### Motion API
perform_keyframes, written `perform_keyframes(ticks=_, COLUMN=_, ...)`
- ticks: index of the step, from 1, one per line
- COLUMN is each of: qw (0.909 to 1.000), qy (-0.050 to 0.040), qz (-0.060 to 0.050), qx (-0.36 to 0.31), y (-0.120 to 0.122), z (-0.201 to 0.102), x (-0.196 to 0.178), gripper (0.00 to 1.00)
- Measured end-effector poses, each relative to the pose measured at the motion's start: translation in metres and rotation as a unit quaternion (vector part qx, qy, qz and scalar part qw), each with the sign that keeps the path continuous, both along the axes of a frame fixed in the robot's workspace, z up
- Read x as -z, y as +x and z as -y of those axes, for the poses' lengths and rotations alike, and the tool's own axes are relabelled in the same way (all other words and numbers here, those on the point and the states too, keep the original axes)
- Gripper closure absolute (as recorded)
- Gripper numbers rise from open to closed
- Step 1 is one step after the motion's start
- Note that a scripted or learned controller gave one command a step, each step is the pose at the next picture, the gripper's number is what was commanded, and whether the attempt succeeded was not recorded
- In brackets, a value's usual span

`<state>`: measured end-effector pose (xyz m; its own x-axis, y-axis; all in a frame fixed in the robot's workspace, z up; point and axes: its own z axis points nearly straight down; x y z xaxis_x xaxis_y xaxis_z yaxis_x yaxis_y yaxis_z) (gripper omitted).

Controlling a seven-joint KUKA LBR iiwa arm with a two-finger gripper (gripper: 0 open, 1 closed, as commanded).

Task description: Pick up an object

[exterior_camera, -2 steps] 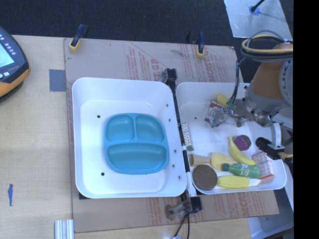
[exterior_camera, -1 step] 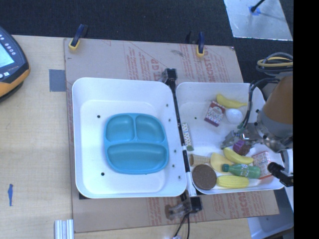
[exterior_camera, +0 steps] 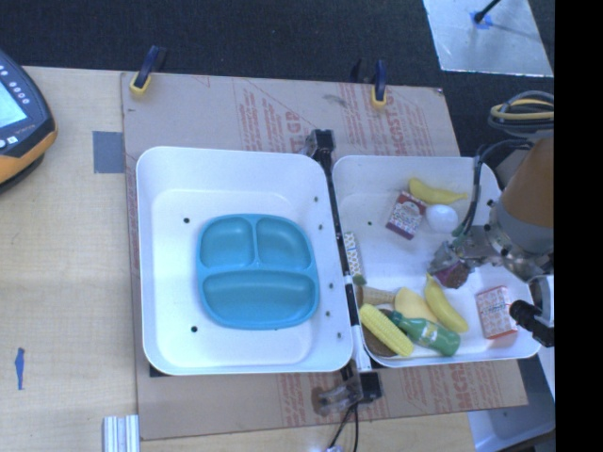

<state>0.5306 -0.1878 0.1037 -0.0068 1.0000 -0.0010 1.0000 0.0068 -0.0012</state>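
My gripper (exterior_camera: 456, 256) reaches in from the right and hangs low over the middle of the right bin (exterior_camera: 372, 191). A small dark purple object (exterior_camera: 453, 275) lies directly under it, partly covered by it. Just behind the gripper are a white ball (exterior_camera: 441, 217), a red and white box (exterior_camera: 405, 216) and a yellow banana (exterior_camera: 435, 192). Toward the bin's front lie a second banana (exterior_camera: 444, 307), a green bottle (exterior_camera: 430, 333), a corn cob (exterior_camera: 385, 330) and a red and white carton (exterior_camera: 495, 312).
The left bin (exterior_camera: 160, 252) holds a blue divided plate (exterior_camera: 257, 271). A black divider (exterior_camera: 336, 234) runs between the bins. The arm's grey body (exterior_camera: 528, 205) covers the right bin's right edge. Clamps (exterior_camera: 378, 83) pin the cardboard sheet at the back.
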Motion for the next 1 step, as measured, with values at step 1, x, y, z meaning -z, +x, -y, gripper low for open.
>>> perform_keyframes(ticks=1, qw=1.0, qy=0.001, qz=0.0, qx=-0.003, y=0.0725, z=-0.0465, x=0.012, gripper=1.0)
